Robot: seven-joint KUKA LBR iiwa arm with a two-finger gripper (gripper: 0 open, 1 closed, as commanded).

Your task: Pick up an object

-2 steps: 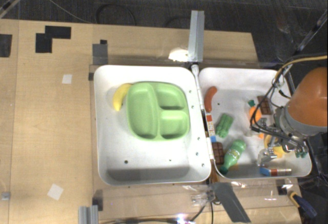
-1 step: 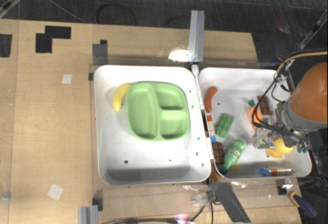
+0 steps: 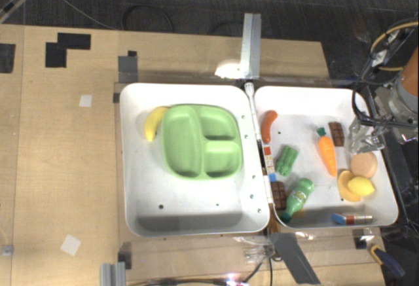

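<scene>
My gripper hangs over the right side of the right bin, just above a tan round fruit. Below that fruit, a yellow lemon rests on an orange slice. An orange carrot and a brown chocolate bar lie just left of the gripper. Further left are a red sausage, a green pickle and a green bottle. Nothing shows held in the gripper.
The left bin holds a green divided plate with a yellow banana at its left edge. A second chocolate bar and a marker lie at the right bin's front. A metal post stands behind the bins.
</scene>
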